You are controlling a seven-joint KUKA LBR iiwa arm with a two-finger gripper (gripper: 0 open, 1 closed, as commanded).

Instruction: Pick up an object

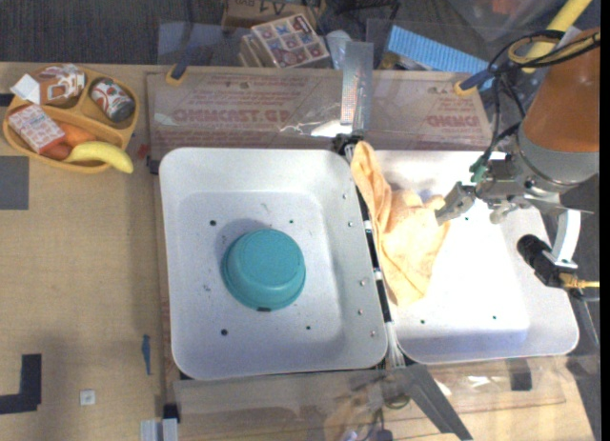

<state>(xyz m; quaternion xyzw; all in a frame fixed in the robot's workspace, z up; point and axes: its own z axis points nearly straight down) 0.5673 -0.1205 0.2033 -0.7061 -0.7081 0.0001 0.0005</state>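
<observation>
At the far left of the tabletop (76, 287) sits a yellow tray (57, 139) holding a banana (103, 154), a small tin (112, 100) and some printed packets (36, 128). A little blue mark (146, 351) lies on the wood near the left bin's lower corner.

The left bin (272, 344) is white and shallow. A teal bowl (264, 269) rests upside down in its middle, well apart from every wall.

Behind both bins stands a clear panel (238, 110) with reddish lettering, and a metal strip (354, 91) rises where the 2 bins meet. Beyond that lies clutter: a patterned box (283, 37) and a blue ridged sheet (434, 51).

A yellow-orange cloth (405, 234) starts on the shared rim between the bins, at the top, and drapes down into the left part of the right bin (496, 320). It lies crumpled, with its widest fold near the bin's middle height.

The pincer (456, 203) hangs over the upper part of the right bin, at the cloth's right edge. 1 grey finger (457, 201) points down-left and seems to touch or overlap the cloth; I cannot tell whether the fingers are wide or narrow, nor whether any cloth sits between them.

The arm (562, 106) enters from the right, its orange band above the grey wrist, with black cables (505, 68) looping beside it.
</observation>
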